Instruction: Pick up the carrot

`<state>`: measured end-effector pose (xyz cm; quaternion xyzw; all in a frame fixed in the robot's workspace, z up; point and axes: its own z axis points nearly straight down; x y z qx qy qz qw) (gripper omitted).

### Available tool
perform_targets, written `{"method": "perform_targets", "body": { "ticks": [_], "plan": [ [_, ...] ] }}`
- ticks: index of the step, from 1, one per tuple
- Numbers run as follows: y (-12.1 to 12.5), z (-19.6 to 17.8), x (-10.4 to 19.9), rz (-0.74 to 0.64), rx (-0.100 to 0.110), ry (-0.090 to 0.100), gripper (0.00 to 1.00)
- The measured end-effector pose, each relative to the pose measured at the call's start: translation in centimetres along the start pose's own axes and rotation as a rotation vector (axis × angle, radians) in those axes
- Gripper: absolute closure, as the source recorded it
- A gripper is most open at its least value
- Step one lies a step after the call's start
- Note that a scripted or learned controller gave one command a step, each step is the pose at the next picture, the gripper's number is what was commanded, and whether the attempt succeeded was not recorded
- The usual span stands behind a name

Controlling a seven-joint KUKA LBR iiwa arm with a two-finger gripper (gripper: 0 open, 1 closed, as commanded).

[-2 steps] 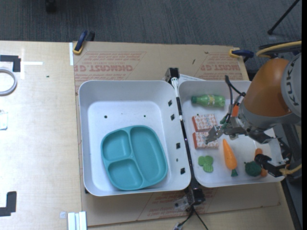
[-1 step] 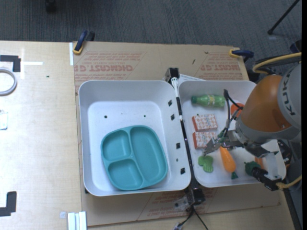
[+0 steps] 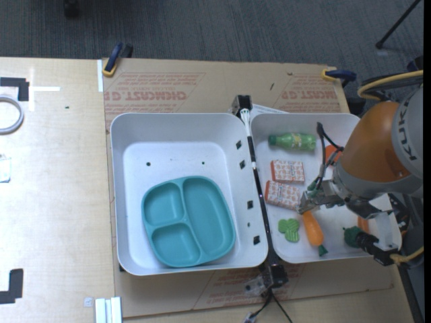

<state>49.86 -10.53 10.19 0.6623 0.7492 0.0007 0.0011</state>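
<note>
Item: carrot (image 3: 312,228), right bin (image 3: 350,121), near edge; not yet lifted.
Gripper (image 3: 311,202) sits at the carrot's far end, which touches it or lies just beside it; grip state cannot be told. The carrot's long axis runs far-to-near, tilting slightly right, green tip nearest. Broccoli (image 3: 289,229) lies just left.

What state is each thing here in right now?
Carrot: lying flat in the right bin, gripper just above its top end.
Green bottle: on its side.
Teal divided plate: flat in the left bin.
Two snack packets: lying flat.
</note>
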Motion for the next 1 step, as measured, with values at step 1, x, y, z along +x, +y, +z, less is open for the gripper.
{"method": "perform_targets", "body": {
  "ticks": [1],
  "plan": [
    [0.64,-9.03,3.25,0.196,0.002,0.000,1.00]
  ]
}}
